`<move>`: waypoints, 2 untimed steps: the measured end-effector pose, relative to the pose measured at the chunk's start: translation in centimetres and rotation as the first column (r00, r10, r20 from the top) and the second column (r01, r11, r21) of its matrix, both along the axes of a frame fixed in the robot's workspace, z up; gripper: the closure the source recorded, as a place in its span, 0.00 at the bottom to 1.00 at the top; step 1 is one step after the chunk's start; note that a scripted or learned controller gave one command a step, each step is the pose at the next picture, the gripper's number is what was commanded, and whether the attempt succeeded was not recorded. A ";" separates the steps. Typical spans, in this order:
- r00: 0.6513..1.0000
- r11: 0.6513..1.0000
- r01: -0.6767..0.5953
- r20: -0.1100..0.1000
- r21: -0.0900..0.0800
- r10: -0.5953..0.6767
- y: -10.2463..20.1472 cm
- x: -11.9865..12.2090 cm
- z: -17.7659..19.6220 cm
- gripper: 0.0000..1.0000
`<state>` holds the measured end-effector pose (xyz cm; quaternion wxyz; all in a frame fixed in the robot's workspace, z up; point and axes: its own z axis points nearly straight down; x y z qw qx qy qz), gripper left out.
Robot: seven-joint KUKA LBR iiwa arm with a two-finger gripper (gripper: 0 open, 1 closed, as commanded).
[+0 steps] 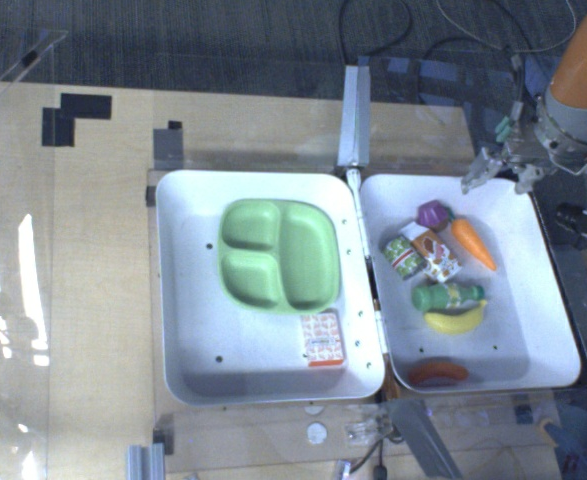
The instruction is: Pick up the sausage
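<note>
Sausage (439,372) low in the right bin, tool (500,171) well apart above it

Tool hangs over the far rim of the right bin (548,268), its two thin fingers spread apart and holding nothing. Risk, as I judge it: the dark red sausage is smooth, rounded and low, lying just beside the bin's near wall, so a finger could strike the wall or the sausage could roll free. The glossy yellow banana (455,319) and green bottle (447,295) lie near and could be nudged. Left bin (188,298) holds a moulded green divided plate (279,253).
</note>
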<state>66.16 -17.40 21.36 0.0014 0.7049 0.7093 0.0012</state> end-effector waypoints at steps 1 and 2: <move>1.000 1.000 0.022 -0.001 0.000 -0.022 1.7 0.8 -10.5 0.00; 0.972 0.972 0.237 0.002 0.003 -0.237 2.3 -5.3 -12.6 0.00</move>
